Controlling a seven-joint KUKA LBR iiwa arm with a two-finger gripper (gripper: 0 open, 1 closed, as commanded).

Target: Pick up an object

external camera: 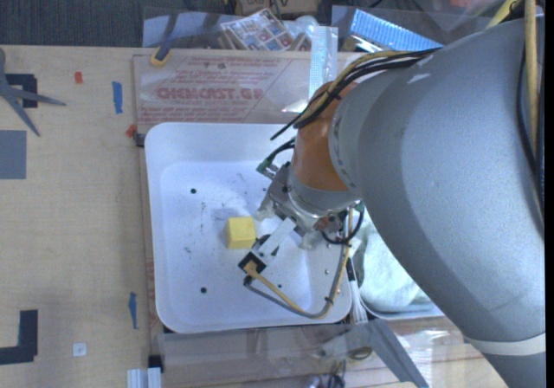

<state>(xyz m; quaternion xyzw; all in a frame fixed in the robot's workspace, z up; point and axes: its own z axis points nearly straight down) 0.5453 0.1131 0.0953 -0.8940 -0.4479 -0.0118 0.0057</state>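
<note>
**Task item.** A small yellow block [241,231], apparently foam, lies on the floor of the shallow white bin [173,161] at the centre of the frame. It sits slightly right of the bin's middle. It rests flat and nothing is seen gripping it.

**Arm.** The large grey arm with an orange band [415,161] enters from the right and fills most of the right half of the frame. Its wrist hangs over the right part of the same bin, just right of the yellow block.

**Jaws.** The jaws sit below the wrist and are largely masked by the wrist housing and its cabling. Whether they are apart or together cannot be told. Contact with the block cannot be confirmed either.

**Bin floor.** Several dark specks [193,192] are scattered over the bin's left half. They are too small to identify.

**Second bin.** It is almost wholly hidden behind the arm. A pale crumpled item [389,287] shows at lower right. Its material is unclear.

**Surroundings.** The light wooden desk [69,230] carries short strips of blue tape [117,96]. A clear plastic sheet with red lettering [225,92] lies just above the bin, and the text is too blurred to read. A dark grey tool [22,99] at the left edge is cut off by the frame.
</note>
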